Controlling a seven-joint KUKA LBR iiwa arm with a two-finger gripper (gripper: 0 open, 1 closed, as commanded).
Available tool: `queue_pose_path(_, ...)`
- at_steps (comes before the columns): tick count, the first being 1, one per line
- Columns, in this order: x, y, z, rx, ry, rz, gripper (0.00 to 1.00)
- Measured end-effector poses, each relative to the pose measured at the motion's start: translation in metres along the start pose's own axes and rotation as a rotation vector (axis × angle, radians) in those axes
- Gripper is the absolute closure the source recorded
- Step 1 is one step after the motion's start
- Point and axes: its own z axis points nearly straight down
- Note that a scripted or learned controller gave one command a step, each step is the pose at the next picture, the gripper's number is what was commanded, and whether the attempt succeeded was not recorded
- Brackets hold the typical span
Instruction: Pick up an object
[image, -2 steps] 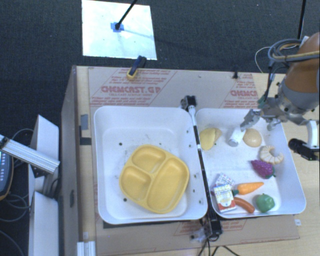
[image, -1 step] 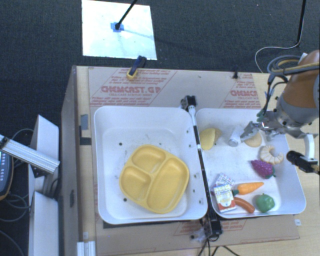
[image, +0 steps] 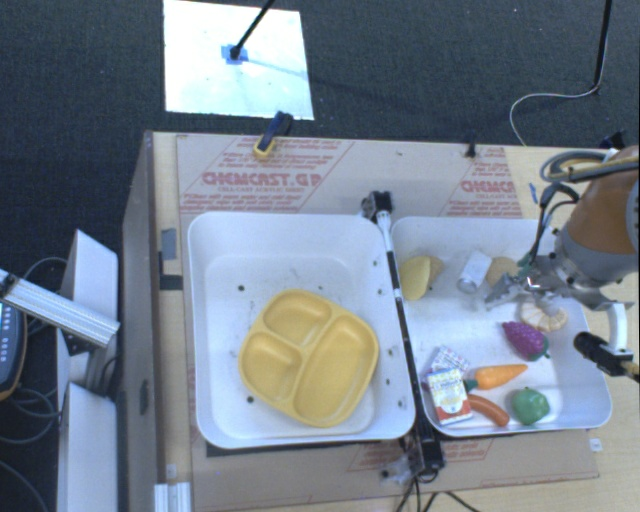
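Right now the grey arm with its orange band (image: 600, 215) reaches into the right-hand white bin (image: 590, 405), its pincer (image: 512, 287) low among the toys; whether it is released or clenched I cannot tell. Candidates lie close: a grey can (image: 474, 270) just beside it, a purple plastic grape bunch (image: 524, 339) below, an orange toy carrot (image: 498, 376), a green ball-shaped fruit (image: 529, 404) and a small juice carton (image: 448, 392). Crowding is the risk, I judge: closing here could nudge the can away or catch nothing. The left bin holds a yellow divided plate (image: 308, 356).
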Motion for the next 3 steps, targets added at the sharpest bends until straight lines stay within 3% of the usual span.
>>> queue_pose_path(1, 0.000, 0.074, -0.053, 0.001, -0.002, -0.001, 0.00)
queue_pose_path(2, 0.007, 0.045, -0.018, 0.005, -0.001, 0.001, 0.00)
queue_pose_path(3, -0.002, -0.001, 0.015, 0.006, 0.000, 0.002, 0.00)
